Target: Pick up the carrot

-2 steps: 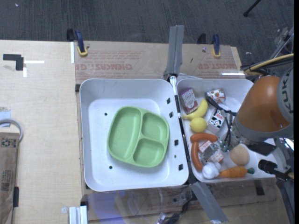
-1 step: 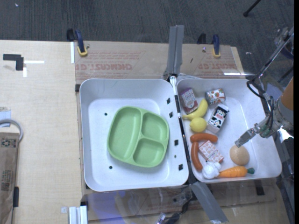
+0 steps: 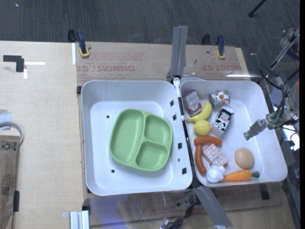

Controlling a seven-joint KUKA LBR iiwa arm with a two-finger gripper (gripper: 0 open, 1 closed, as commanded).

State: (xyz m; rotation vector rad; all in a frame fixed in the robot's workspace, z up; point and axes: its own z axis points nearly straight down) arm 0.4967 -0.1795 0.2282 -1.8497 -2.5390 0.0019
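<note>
Lying near front wall of right bin point(image 3: 267, 97), carrot point(image 3: 238, 176) ran left-right, green top rightward, just beside egg point(image 3: 244, 158). Gripper point(image 3: 253, 130) hovered above-right, well apart; finger state unclear.

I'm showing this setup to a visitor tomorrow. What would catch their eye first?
Probably the green divided plate, alone in the left bin. Next, the right bin with its crowd of toy food, the orange carrot lying at its near edge beside an egg. The hand hovers over that bin's right side.
</note>
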